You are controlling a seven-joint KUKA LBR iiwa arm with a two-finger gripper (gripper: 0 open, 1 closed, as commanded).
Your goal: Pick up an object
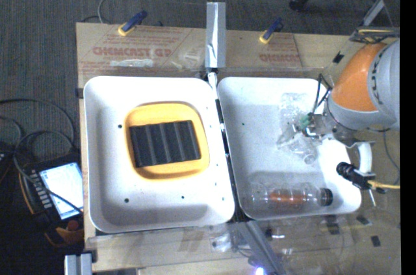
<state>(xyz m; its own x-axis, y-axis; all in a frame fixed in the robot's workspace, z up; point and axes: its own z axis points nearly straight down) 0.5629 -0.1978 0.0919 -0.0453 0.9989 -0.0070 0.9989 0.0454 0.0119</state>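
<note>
In the right bin point(260, 98), a crumpled clear plastic item point(292, 127) lies toward the right side. A clear bottle point(292, 197) with an orange-brown band and a dark cap rests on its side along the near wall. My gripper point(310, 127) is low in this bin, right at the clear plastic item's right edge; the grey and orange wrist point(364, 91) hides what lies beneath it. The left bin point(104, 98) holds a yellow-rimmed tray point(168, 140) with a black ridged middle.
A metal bar point(215, 33) stands behind the seam between the bins. Two blue-and-yellow clamps point(132, 22) hold the brown board at the back. Cables and a small screen device point(55, 186) lie on the floor to the left.
</note>
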